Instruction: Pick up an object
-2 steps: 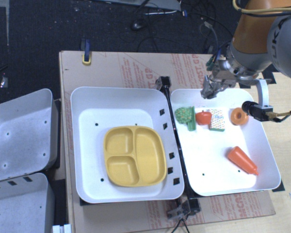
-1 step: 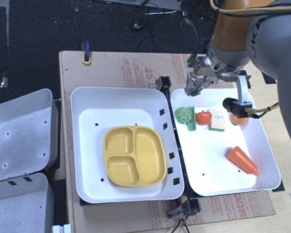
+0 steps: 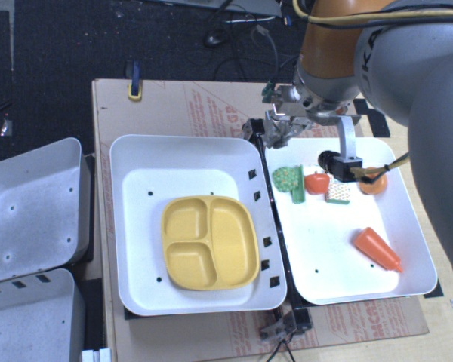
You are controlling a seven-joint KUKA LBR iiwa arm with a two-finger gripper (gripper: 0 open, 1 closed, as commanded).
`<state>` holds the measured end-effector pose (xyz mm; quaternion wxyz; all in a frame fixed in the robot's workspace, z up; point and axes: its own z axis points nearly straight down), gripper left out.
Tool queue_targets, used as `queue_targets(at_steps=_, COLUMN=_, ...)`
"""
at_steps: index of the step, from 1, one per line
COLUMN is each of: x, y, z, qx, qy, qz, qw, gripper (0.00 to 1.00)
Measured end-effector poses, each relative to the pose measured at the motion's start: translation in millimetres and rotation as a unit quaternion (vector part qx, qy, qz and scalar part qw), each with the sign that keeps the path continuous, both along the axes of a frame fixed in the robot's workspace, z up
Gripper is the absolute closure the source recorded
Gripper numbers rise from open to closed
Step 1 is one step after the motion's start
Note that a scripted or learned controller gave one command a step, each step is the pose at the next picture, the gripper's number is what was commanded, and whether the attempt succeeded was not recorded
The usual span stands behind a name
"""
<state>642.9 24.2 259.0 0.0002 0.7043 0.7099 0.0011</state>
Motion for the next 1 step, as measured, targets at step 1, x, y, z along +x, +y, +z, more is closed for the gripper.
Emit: queue_targets(at_steps=1, x=13.9, y=51.1, z=-12.3, qx=-0.0001, qy=0.0, qz=0.0, qw=1.0, gripper=1.0)
